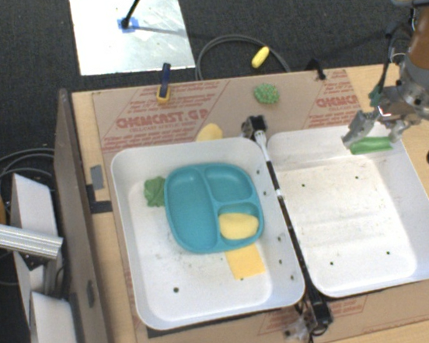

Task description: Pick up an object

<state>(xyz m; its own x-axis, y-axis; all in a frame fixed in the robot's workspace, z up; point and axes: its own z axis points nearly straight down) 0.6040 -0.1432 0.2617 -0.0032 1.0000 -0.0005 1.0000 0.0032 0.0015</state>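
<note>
My gripper (373,138) hangs over the far right corner of the right bin (368,264), with a small green elongated object (371,145) between its grey fingers (353,133). The jaws stand closed on it, and it sits just above the bin's far rim. In the left bin (148,293) lies a teal divided plate (196,208) with a yellow rounded object (238,225) in its near right compartment. A flat yellow slab (246,263) lies just in front of the plate. At the plate's left edge rests a green leafy piece (154,190).
Behind the bins, on the cardboard sheet, are a yellow piece (209,133), a knobbly green object (267,93) and a blue and yellow clamp (164,87). A black divider with a cable (276,190) runs between the bins. The arm's grey wrist (427,60) rises at the right edge.
</note>
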